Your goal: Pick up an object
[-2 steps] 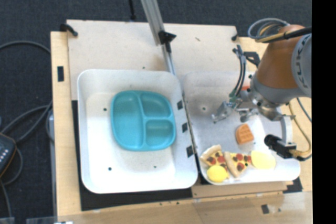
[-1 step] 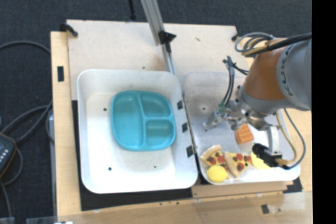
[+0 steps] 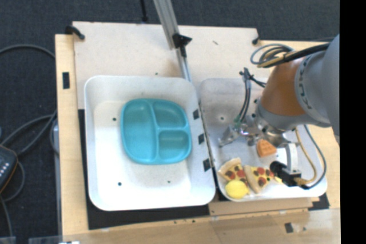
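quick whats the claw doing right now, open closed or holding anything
claw: low in the right white bin, above the toy pizza slice and round yellow toy; open or closed cannot be told, nothing visibly held.

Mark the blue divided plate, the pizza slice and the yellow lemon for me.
blue divided plate (image 3: 155, 131): camera view, on the ridge where its compartments meet.
pizza slice (image 3: 255, 175): camera view, on its topped face, in the right bin.
yellow lemon (image 3: 236, 188): camera view, on the middle of its rind.

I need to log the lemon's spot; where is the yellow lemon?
The yellow lemon lies in the right bin's near corner, touching the pizza slice.
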